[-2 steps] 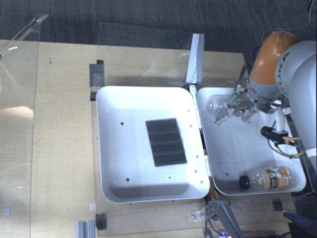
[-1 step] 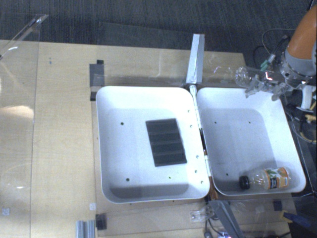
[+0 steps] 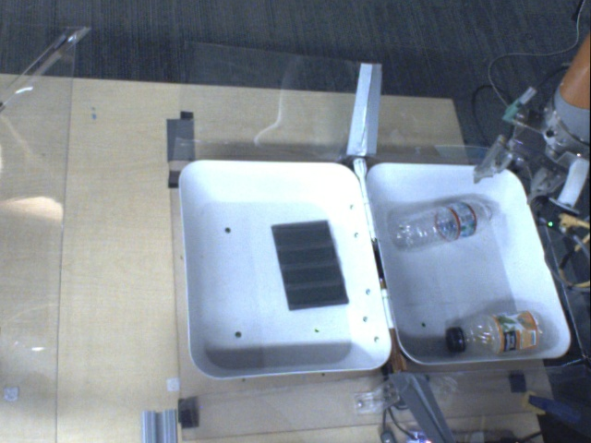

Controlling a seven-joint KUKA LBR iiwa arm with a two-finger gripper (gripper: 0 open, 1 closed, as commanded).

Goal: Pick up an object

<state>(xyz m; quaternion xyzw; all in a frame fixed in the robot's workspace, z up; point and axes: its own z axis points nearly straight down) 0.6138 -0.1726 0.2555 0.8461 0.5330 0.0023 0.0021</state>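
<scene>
While the pincer [image 3: 499, 155], state unclear, hovers at the bin corner, approach step: descend left-down onto the clear crumpled plastic bottle [image 3: 436, 225].

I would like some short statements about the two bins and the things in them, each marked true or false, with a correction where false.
1. The right bin holds two clear plastic bottles. True.
2. The dark ridged pad lies in the right bin. False: it lies in the left bin.
3. Both bottles stand upright. False: the upper bottle and the black-capped bottle lie on their sides.
4. The black-capped bottle lies near the right bin's front wall. True.
5. The gripper holds a bottle. False: it is at the right bin's far corner, apart from both.
</scene>
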